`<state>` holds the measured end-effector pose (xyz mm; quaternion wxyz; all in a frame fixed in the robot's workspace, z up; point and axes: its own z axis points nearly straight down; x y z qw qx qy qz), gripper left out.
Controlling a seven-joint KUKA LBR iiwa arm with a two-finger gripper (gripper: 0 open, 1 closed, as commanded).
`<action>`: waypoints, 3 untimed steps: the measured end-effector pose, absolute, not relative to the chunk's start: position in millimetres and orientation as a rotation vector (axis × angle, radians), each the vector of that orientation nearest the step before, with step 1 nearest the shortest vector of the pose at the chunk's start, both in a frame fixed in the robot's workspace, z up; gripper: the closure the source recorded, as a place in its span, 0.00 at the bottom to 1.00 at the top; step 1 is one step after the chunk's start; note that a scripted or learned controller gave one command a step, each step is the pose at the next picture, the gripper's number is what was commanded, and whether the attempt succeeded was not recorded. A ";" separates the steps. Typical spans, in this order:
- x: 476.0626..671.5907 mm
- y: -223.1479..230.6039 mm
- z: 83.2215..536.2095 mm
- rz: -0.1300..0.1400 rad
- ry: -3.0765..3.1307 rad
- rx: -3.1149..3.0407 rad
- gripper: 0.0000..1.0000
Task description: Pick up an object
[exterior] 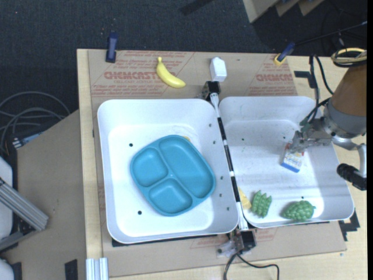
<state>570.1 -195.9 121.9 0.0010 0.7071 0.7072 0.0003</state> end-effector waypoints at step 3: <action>557.6 -196.4 123.8 -0.001 2.223 2.223 0.00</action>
